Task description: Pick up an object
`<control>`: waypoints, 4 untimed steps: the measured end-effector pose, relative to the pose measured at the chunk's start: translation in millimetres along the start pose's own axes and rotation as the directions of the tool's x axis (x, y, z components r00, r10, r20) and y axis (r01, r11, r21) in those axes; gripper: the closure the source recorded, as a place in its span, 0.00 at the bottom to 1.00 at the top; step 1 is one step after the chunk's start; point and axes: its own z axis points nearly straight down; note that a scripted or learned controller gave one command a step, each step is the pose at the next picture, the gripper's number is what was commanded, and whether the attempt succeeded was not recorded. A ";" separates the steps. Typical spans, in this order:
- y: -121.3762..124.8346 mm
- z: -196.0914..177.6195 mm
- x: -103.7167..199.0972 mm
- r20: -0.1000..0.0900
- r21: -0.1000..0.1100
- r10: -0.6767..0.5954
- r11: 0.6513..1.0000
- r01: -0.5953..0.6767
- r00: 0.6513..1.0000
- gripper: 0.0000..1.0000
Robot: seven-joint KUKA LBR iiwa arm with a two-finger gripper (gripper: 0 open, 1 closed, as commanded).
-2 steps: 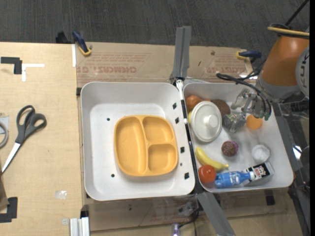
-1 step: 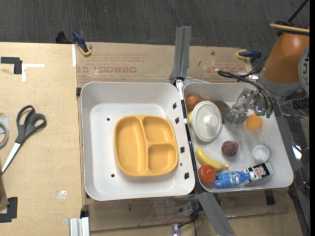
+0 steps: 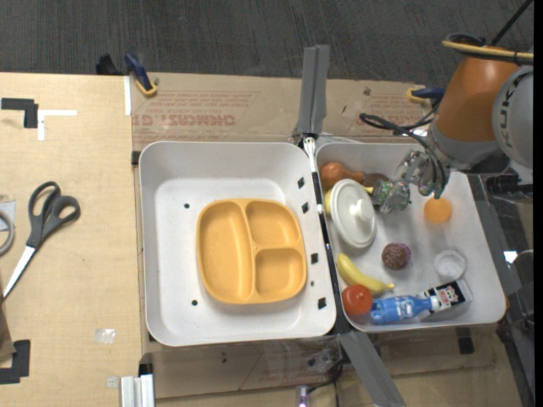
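Where jaws hover, orange ball adjacent.

Arm cut off by right edge. Gripper a motion-blurred tangle; its finger state unreadable. Small greenish object beside it, blurred, unidentifiable. White lid hides part of orange fruit. Scissors tip runs off left edge.
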 end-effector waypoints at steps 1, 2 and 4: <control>-68.7 5.5 48.4 -0.011 0.005 0.180 0.984 -0.180 0.984 1.00; -21.5 4.9 -6.0 -0.006 0.005 0.379 0.926 -0.379 0.926 1.00; -18.7 5.8 41.1 -0.009 0.009 0.499 0.867 -0.499 0.867 0.00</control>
